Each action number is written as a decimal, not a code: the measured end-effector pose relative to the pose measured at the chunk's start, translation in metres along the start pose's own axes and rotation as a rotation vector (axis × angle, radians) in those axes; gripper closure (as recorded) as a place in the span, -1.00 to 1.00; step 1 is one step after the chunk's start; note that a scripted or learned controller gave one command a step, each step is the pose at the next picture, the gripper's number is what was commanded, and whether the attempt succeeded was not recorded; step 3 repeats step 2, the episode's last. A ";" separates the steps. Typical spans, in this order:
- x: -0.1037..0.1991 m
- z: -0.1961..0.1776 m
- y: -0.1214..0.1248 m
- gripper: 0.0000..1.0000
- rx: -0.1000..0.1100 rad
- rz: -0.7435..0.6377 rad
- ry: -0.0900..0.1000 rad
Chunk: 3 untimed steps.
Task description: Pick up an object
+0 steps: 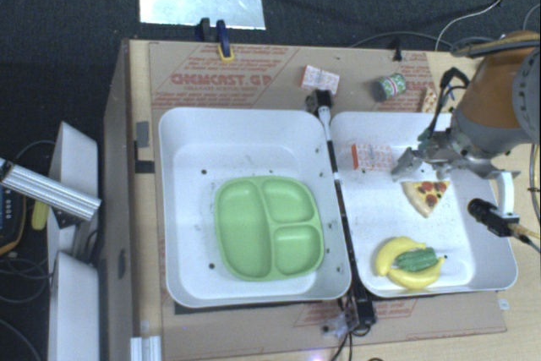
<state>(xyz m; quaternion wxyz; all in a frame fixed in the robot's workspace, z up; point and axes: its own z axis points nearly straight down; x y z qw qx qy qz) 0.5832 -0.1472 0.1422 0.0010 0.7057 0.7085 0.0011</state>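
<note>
Tool (416, 162) is seen hovering, fingers spread open, nothing gripped; pizza slice (427, 194) just below it, banana (406, 263) further below.

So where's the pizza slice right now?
The small triangular toy pizza slice lies in the right-hand white bin, towards its far right side, just under the robot's hand and above the yellow toy banana.

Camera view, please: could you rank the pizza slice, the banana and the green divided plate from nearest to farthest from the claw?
1. Pizza slice, right bin, just below the claw.
2. Banana, right bin's near edge, with a green item on it.
3. Green divided plate, left bin.
</note>
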 end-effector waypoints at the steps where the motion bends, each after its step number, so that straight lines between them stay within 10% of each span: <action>1: -0.031 0.042 -0.006 -1.00 0.002 0.002 -0.001; 2: -0.031 0.031 -0.005 1.00 0.000 0.001 -0.002; 3: -0.031 0.031 -0.005 1.00 0.000 0.001 -0.002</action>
